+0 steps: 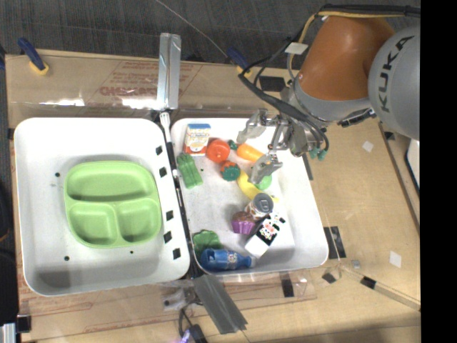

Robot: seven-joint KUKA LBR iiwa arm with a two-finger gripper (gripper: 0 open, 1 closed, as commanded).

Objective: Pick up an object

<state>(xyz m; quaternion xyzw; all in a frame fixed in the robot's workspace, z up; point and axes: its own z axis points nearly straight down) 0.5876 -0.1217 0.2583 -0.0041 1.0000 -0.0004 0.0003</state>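
Grey arm overhead — hand (open) above toys.

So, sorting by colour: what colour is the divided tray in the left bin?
Light green tray, clear in the camera view.

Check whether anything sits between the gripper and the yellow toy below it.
Nothing visible does. The gripper hangs over the right bin, just above the yellow toy; the orange toy lies beside it, not underneath.
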